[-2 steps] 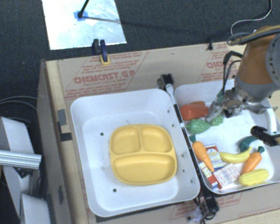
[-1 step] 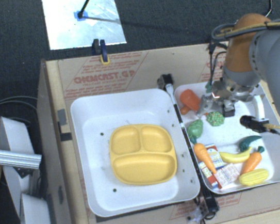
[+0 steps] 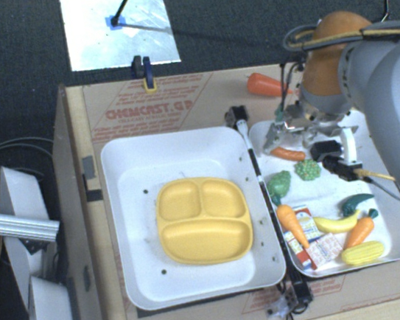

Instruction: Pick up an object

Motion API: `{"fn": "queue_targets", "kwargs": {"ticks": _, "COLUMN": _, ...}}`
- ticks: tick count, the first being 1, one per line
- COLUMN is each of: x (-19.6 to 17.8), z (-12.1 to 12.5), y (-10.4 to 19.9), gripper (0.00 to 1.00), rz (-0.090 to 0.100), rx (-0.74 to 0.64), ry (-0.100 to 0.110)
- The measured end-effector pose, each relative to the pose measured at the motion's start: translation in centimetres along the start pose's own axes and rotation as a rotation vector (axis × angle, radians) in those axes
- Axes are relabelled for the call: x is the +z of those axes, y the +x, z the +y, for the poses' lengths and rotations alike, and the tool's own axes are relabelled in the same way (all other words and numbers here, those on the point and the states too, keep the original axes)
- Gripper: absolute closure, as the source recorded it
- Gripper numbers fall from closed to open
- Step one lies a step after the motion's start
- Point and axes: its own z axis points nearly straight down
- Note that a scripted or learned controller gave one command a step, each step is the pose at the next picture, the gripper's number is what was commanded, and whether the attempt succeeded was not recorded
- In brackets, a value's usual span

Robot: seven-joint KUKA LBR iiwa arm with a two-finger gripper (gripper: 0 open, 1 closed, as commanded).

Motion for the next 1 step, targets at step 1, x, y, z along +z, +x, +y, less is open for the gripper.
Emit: {"fn": "queue_targets", "kwargs": {"ticks": 1, "x": 0.97, "z": -7.42, "y": -0.46, "gripper": 0.0, "rz": -0.003, "rx": 0.003, "ry": -0.01}}
